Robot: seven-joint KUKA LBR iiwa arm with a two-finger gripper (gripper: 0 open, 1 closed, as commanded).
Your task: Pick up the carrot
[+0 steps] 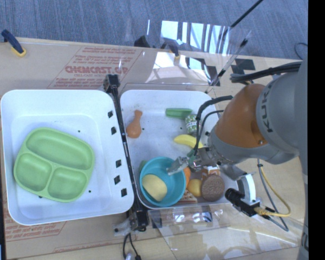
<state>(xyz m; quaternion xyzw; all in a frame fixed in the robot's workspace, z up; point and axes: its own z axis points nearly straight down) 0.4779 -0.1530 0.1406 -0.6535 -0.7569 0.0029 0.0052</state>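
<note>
I'm reaching in over the right bin [151, 99], my gripper [180, 166] hanging low just right of the blue bowl [176, 191], a grey finger [176, 167] poking over the bowl's upper right rim. Can't tell if I'm clenched or released, and nothing is showing between my fingers. What I'm taking for the carrot [187, 174], a small orange bit, is sitting just right of the bowl rim, mostly hidden under my gripper. Inside the bowl a yellow lemon-like piece [155, 187] is lying. Right of the bowl: an orange-yellow round fruit [195, 187] touching a brown round cookie-like piece [212, 187]. Above the bowl: a yellow banana [184, 140], further up a green cucumber-like piece [178, 112], and up-left a tan drumstick [134, 124]. Well left of the bowl, in the left bin [11, 102], a green divided plate [54, 164] is lying.
</note>
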